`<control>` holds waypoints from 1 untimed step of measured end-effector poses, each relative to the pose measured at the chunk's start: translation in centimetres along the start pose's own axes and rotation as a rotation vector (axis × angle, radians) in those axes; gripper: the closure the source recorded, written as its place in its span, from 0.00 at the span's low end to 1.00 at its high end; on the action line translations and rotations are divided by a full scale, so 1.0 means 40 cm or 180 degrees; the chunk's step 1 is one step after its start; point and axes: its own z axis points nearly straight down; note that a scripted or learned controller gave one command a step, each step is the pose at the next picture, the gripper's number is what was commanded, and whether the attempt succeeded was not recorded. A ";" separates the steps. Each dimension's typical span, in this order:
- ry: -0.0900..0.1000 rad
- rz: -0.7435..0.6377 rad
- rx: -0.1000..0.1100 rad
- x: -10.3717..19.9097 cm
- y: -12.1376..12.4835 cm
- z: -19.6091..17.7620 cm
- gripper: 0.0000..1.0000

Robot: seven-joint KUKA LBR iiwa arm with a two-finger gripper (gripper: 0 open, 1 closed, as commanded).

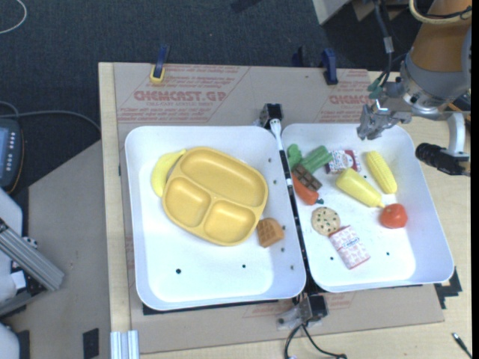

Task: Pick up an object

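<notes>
Corn (380,171) is my guess at the target – it lies in the right bin (434,253), far side, nearest the gripper (372,129), which hangs over that bin's far rim. I cannot tell how its fingers stand. Beside the corn lie a banana (358,188), a tomato (393,215) and a cookie (325,220). The yellow tray (213,195) sits in the left bin (150,275) – out of the way.

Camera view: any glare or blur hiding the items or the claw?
Camera view: lighting even, white bins bright but not blown out; corn and tomato read clearly with soft shadows; the claw is small and slightly soft, fingers hard to resolve.
</notes>
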 end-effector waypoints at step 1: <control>0.0012 -0.0011 0.0028 0.114 -0.035 0.012 1.00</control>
